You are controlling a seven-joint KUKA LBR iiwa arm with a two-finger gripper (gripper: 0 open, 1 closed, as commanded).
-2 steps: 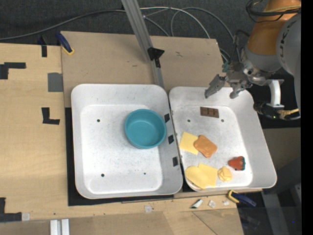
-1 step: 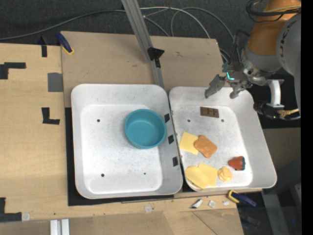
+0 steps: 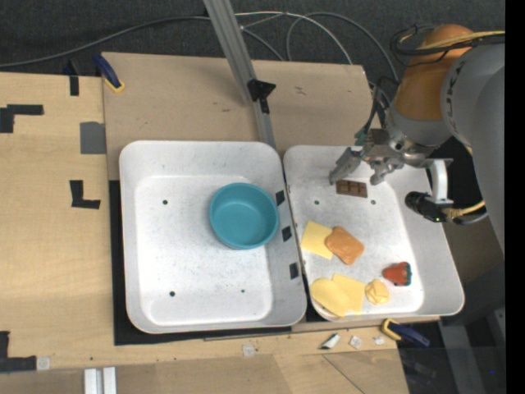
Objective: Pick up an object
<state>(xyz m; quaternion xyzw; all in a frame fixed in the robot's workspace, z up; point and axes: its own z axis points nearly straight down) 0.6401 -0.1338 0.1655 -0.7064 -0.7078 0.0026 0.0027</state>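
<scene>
The jaws are spread open just above the brown block, near the right bin's far edge, with bare floor around it

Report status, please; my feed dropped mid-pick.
Gripper open, poised over the right bin. Brown block just below the fingertips, not held. Nothing blocking it; other items sit nearer the front.

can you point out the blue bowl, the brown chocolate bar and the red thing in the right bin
blue bowl (image 3: 243, 214): camera view, left bin, on the inside of its floor.
brown chocolate bar (image 3: 352, 189): camera view, right bin, on the middle of its top face.
red thing (image 3: 397, 274): camera view, right bin, on its middle.
</scene>
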